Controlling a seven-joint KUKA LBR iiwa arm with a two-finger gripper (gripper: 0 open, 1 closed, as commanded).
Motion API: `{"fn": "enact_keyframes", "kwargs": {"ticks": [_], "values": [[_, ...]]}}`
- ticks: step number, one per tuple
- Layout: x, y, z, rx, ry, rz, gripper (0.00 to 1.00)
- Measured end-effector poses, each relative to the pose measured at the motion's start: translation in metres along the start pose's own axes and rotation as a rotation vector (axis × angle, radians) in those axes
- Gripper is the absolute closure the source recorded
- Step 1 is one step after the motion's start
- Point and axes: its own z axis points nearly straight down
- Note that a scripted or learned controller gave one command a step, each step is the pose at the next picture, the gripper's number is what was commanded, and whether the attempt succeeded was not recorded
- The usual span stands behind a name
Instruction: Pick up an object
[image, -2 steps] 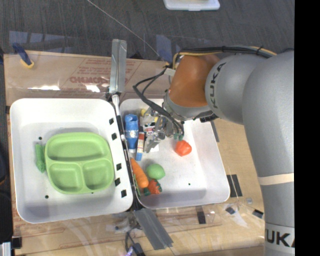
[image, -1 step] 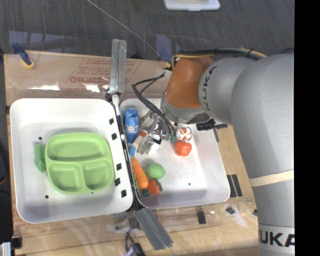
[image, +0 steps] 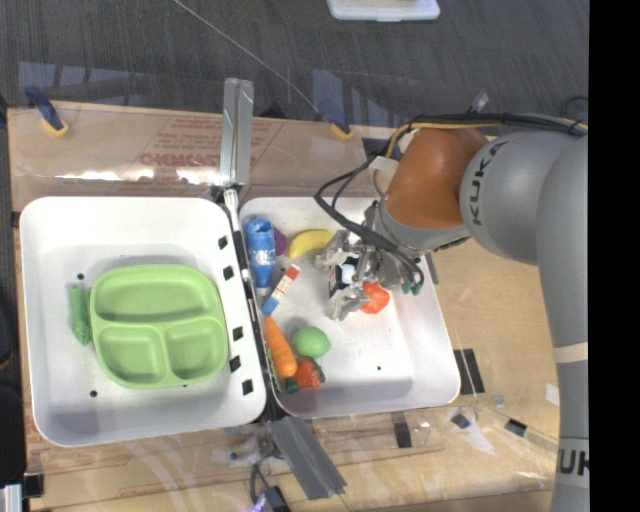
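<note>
Nearest me, toward the right bin's (image: 425, 375) front-left corner, I see a carrot (image: 280, 348), a green ball (image: 311, 342) and a small red piece (image: 309, 375) bunched together. Mid-bin, my gripper (image: 352, 290) sits low over an orange-red object (image: 373, 298) — touching it, though I cannot tell how the grip is set. Farther back lie a blue bottle (image: 260, 246) and a banana (image: 310, 241). Across the divider, the left bin (image: 45, 300) carries a green divided plate (image: 157, 323).

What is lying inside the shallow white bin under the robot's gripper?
The right white bin holds a blue bottle, yellow banana, orange carrot, green ball and a small red-orange piece beside the gripper. Anything beneath the gripper is hidden.
</note>
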Motion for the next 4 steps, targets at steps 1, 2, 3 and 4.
{"fn": "enact_keyframes", "kwargs": {"ticks": [1,2,3,4], "values": [[0.008,-0.018,0.001,-0.020,0.004,0.114,0.00],[0.029,0.035,0.001,-0.002,0.004,0.255,0.00],[-0.027,0.063,0.000,0.000,0.008,0.518,0.00],[0.032,0.018,0.000,0.001,0.002,0.491,0.00]]}}
